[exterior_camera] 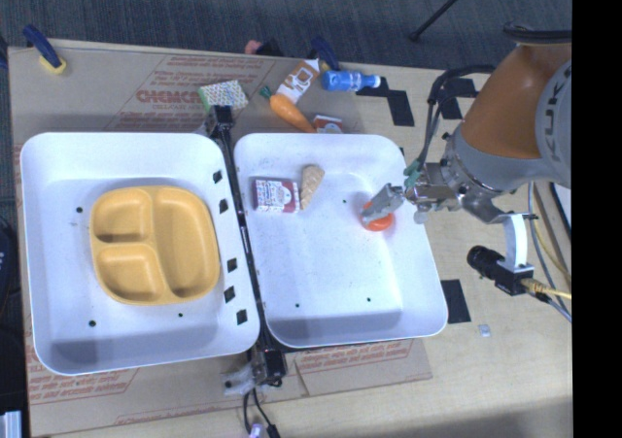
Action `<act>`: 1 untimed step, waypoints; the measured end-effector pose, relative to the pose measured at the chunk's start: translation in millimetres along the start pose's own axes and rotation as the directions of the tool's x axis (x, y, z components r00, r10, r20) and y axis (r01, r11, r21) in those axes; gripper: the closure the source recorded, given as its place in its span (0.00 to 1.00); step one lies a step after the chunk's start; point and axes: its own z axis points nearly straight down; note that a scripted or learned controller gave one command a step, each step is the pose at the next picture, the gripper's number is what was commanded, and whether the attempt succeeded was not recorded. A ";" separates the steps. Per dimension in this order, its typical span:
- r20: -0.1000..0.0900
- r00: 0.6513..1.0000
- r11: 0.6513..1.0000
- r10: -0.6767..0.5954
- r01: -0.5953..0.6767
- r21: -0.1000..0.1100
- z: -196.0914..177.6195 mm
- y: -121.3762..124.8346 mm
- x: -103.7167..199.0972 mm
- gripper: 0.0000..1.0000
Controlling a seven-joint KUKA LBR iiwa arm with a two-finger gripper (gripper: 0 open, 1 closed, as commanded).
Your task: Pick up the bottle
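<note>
You are looking at red printing on the cardboard sheet lying under both bins, but its letters are too blurred to read. The small red packet in the right bin is showing a label, also illegible.

The gripper hangs over the right bin, at a small orange object.
</note>
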 end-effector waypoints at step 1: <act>-0.001 1.000 1.000 -0.005 0.005 0.002 -10.1 0.3 0.3 1.00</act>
